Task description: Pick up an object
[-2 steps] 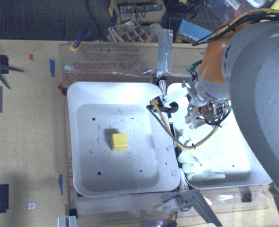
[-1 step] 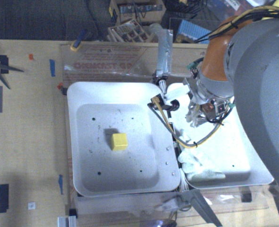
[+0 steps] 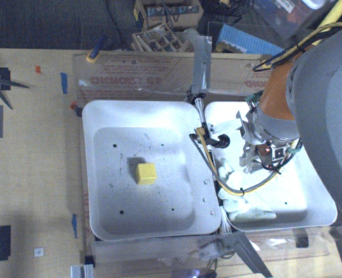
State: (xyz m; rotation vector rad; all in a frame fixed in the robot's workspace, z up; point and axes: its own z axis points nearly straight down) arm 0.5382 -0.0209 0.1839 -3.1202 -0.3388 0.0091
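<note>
My tool (image 3: 257, 155) hangs over the right bin (image 3: 310, 204), its grip unreadable; the yellow block (image 3: 146, 173) sits squarish, without a clear long axis, in the left bin (image 3: 101, 126).

My gripper (image 3: 253, 162) sits low over the right bin (image 3: 316, 204), orange band above it | yellow cube (image 3: 146, 173) well off to my left, alone in the left bin (image 3: 101, 120) | pale crumpled object (image 3: 249, 215) just below my gripper.

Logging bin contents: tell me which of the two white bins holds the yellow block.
The left bin, away from the arm; the yellow block lies near its middle.
</note>
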